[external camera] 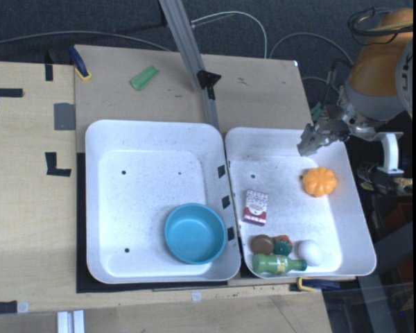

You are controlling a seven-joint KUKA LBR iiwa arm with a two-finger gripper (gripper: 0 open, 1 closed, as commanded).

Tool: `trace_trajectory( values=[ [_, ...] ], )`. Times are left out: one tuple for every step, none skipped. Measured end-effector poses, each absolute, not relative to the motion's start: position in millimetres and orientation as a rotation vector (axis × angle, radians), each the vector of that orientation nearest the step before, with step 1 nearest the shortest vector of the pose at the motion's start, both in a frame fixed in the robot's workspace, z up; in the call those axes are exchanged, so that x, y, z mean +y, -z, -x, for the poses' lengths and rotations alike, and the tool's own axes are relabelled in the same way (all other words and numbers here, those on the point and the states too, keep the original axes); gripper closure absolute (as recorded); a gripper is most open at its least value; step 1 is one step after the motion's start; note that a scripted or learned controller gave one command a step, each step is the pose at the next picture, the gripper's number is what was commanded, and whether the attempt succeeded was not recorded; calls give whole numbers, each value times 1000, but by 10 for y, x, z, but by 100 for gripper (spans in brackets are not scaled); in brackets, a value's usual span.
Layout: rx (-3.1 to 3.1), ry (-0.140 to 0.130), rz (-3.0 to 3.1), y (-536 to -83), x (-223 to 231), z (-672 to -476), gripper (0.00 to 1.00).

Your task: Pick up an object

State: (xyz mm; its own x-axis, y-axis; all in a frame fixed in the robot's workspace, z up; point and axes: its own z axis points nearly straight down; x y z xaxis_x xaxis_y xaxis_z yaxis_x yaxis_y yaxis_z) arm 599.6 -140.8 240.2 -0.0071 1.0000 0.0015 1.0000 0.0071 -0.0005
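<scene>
My gripper (308, 148) hangs over the far right part of the right bin (286, 144), with the arm coming in from the upper right. An orange pumpkin-shaped toy (319, 182) lies just below and to the right of it, apart from it. Nothing shows between the fingers. A small red and white carton (256, 207) rests near the bin's middle. Along the near edge sit a green bottle (277, 263), a brown and red-green toy (272, 245) and a white egg (310, 252).
The left bin (125, 151) holds a blue bowl (194, 232) at its near right. A grey pole (187, 40) slants across the bench behind the bins. A green block (144, 78) lies on the bench at the back left.
</scene>
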Motion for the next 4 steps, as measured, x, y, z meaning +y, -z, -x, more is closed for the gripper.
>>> trace_trajectory(
  values=[
    [-2228, 0, 2211, -2304, -805, -6043, 100],
    [-2229, 1, 2212, -2384, -312, -6158, 100],
    [-2228, 1, 2212, -2439, 247, -6179, 100],
    [-2227, -2, 2213, -2284, 759, -6259, 100]
  ],
)
